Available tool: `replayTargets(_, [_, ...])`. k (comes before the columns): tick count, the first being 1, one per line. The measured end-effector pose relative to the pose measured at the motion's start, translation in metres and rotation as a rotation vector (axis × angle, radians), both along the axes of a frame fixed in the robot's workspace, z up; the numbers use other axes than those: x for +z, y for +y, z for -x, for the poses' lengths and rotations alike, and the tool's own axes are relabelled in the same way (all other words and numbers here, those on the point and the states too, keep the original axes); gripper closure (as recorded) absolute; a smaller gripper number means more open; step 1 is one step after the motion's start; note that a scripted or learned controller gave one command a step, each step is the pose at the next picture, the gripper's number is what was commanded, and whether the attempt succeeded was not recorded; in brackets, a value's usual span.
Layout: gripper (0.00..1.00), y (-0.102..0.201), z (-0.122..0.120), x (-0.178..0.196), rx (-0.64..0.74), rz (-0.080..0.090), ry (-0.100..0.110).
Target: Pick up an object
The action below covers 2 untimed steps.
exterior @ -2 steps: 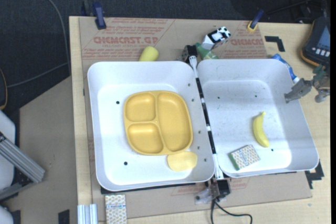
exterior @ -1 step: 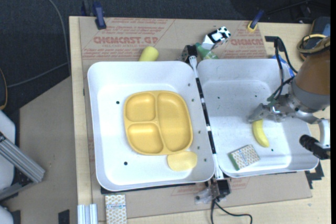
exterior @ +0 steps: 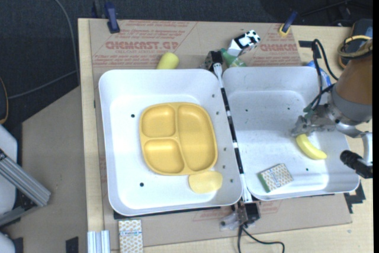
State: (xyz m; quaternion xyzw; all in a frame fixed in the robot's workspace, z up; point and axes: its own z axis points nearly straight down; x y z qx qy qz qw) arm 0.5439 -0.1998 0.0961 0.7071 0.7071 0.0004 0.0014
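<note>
The right bin (exterior: pixel 266 98) lies open across its upper-left floor, while a banana (exterior: pixel 310 147) and a patterned packet (exterior: pixel 275 177) crowd its lower right.

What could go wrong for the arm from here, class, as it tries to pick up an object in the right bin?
1. The gripper sits at one end of the curved banana, so a grasp there may slip or tip it.
2. The banana lies near the right bin wall, leaving little room.
</note>
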Motion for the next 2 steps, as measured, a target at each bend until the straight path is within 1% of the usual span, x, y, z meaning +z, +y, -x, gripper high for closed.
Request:
replayTargets(1, [1.00, 0.076, -0.011, 0.005, 0.002, -0.003, 0.004])
replayTargets(2, [1.00, 0.133, -0.004, 0.104, 0.002, -0.002, 0.001])
